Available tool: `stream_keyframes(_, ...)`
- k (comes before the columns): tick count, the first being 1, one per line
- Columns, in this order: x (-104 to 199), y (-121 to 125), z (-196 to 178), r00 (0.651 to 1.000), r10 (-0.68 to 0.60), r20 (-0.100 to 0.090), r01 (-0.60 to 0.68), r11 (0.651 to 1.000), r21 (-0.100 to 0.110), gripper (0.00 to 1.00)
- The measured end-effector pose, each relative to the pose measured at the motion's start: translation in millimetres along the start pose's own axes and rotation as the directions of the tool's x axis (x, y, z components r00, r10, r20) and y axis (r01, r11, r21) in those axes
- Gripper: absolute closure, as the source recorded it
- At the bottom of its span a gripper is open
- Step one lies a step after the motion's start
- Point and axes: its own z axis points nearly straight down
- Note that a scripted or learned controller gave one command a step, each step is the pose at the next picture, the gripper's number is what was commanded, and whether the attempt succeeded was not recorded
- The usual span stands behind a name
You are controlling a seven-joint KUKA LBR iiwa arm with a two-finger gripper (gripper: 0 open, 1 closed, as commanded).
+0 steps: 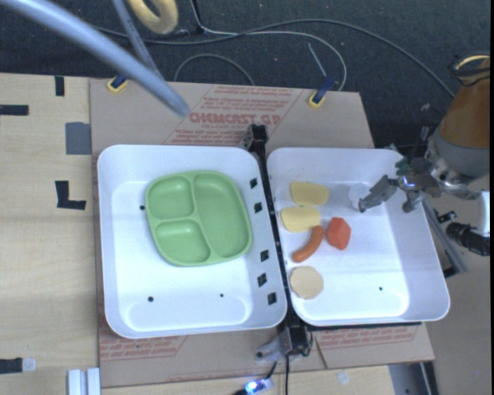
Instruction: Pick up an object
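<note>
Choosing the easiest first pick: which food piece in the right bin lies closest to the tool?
The red-orange chunk: of the food pieces, it sits farthest toward the tool. The yellow pieces, sausage and round tan piece cluster near the divider.

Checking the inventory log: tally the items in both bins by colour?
Green: 1, divided plate, left bin
Yellow: 2, upper piece, lower piece, right bin
Orange: 1, sausage-shaped piece
Red-orange: 1, chunk
Tan: 1, round piece
Total: 6

Pale wooden bench (33,245), brown cardboard sheet (230,113), dark carpet floor (379,23), black cables (230,31)
</note>
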Motion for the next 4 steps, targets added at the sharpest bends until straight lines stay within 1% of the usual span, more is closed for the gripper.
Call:
stream_keyframes(1, 1, 3, -7, 1.000, -0.004, 0.003, 0.004, 1.000, -0.011, 0.00)
stream_keyframes(2, 2, -4, 43, 1.000, -0.004, 0.002, 0.004, 1.000, -0.007, 0.00)
stream_keyframes(3, 2, -2, 96, 1.000, -0.004, 0.005, 0.004, 1.000, -0.018, 0.00)
stream_keyframes(4, 2, -2, 89, 1.000, -0.006, 0.006, 0.006, 1.000, -0.014, 1.00)
